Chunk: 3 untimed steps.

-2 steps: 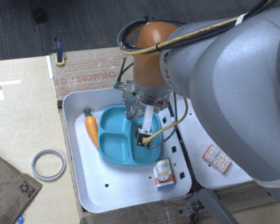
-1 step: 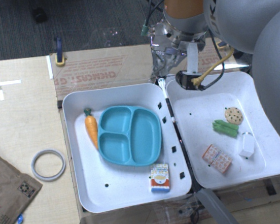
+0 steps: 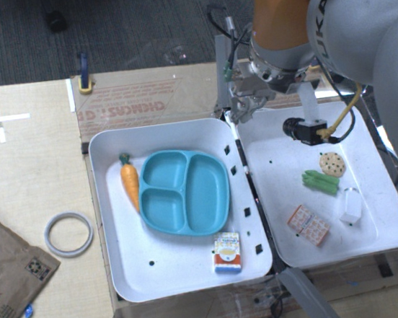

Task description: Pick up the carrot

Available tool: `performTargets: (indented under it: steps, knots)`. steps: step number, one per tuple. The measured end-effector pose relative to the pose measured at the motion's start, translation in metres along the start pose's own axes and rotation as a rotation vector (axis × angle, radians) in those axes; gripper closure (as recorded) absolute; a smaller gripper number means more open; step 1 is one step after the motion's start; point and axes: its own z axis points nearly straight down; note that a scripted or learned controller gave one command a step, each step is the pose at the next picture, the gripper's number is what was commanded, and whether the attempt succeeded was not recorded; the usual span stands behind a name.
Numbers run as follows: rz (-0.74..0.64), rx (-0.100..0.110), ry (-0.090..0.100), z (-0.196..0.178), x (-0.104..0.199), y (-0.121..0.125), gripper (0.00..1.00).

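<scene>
The carrot [image 3: 129, 183] is orange with a green top. It lies in the left bin [image 3: 127, 273] along its left side, just left of a blue divided plate [image 3: 185, 191], with its green end pointing to the far side. The gripper [image 3: 240, 107] hangs at the far end of the divider between the two bins, well to the right of the carrot and beyond the plate. Nothing is visibly held in it. The grey arm with its orange band [image 3: 281, 6] rises behind it at the top right.
A small milk carton [image 3: 227, 253] stands near the left bin's front edge. The right bin [image 3: 384, 239] holds a cookie [image 3: 331, 164], a green vegetable [image 3: 321, 181], a pink wafer [image 3: 309, 224] and a white piece [image 3: 350, 207]. A tape roll [image 3: 68, 233] lies on the bench.
</scene>
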Motion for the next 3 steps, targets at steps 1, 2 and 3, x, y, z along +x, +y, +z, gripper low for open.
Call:
performTargets:
  steps: [1,2,3]
  knots:
    - [-0.492,-0.003,0.0,0.023,-0.061,-0.022,1.0]
    - [-0.447,-0.003,0.001,0.02,-0.007,-0.074,1.0]
    - [-0.462,-0.002,0.001,0.002,-0.07,-0.127,1.0]
